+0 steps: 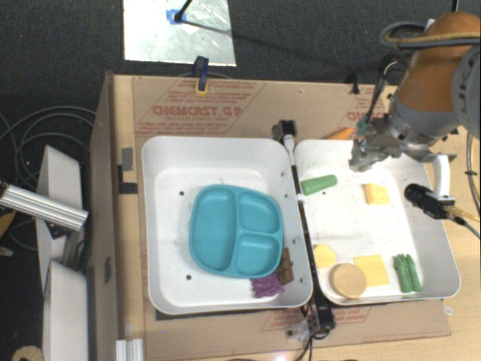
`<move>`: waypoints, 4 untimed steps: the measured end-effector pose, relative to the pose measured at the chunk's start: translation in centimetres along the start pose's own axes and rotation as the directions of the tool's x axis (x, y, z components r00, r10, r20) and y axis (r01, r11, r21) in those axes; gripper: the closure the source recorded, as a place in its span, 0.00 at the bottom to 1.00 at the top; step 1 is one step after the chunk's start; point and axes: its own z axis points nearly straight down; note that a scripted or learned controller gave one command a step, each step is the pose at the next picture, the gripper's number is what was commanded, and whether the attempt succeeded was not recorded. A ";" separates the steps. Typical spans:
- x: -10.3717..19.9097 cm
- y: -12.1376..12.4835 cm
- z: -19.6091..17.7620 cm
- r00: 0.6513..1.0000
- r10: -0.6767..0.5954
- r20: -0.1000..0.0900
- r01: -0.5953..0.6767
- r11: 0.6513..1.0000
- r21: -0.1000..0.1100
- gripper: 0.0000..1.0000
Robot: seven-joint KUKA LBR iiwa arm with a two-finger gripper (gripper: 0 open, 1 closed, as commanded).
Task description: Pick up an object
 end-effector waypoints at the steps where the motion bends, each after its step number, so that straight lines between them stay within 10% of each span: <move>1: 6.7 3.7 3.7 1.000 -0.011 -0.003 0.011 1.000 0.002 1.00; 4: -13.0 -0.8 4.2 1.000 0.005 0.003 -0.005 1.000 0.002 1.00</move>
